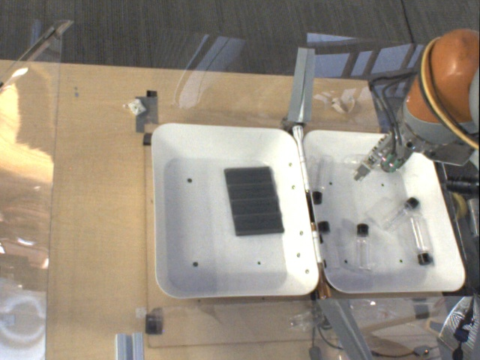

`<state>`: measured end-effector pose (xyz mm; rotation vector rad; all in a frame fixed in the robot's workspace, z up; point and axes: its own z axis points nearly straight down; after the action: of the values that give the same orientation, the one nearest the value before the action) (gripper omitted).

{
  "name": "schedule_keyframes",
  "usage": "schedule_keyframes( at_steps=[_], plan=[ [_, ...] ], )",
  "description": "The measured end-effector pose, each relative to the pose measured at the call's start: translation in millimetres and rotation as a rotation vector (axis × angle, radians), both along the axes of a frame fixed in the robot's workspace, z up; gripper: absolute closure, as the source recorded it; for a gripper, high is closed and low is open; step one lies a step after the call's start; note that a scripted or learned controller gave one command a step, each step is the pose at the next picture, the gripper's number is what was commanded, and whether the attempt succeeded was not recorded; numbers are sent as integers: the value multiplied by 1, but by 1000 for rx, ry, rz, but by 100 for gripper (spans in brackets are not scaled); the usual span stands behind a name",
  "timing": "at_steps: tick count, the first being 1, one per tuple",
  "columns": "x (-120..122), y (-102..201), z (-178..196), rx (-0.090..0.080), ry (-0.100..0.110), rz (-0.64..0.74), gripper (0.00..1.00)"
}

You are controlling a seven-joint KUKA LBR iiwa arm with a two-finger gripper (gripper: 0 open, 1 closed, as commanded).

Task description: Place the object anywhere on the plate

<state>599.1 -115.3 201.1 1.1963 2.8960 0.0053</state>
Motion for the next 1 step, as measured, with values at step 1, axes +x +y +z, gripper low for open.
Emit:
schedule_keyframes(
  at_steps=[1],
  plan=[
    [1,40,-15,1,1,-44,100]
  ],
)
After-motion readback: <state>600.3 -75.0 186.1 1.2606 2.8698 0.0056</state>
